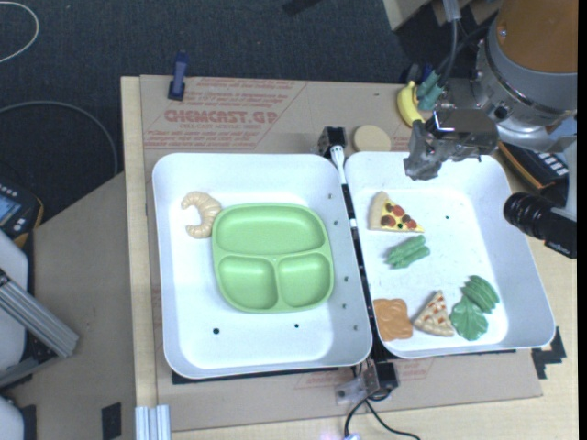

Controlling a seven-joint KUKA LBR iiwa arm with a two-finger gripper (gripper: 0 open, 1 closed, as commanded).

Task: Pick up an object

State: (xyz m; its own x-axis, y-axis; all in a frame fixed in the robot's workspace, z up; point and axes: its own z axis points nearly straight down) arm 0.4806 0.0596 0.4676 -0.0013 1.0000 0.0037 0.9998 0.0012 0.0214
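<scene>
The gripper (424, 165) hangs over the right bin's (523, 273) far edge with nothing visibly between its fingers — how far they part I cannot tell — while just nearer lies a flat pizza slice (393, 214), its tip pointing right.

The counter (83, 246) is pale tan board, and on it lies a flat brown cardboard sheet (229, 117) printed with red lettering, partly covered. A small blue clip (177, 77) sits at the sheet's far left corner. Beyond the counter the floor (110, 26) is dark blue-grey carpet, with thin pale cables (27, 26) looping across it at the upper left. A dark device (16, 211) rests at the counter's left edge, and below it a ribbed aluminium rail (37, 314) runs at a slant. The light is even and soft, with faint shadows.
</scene>
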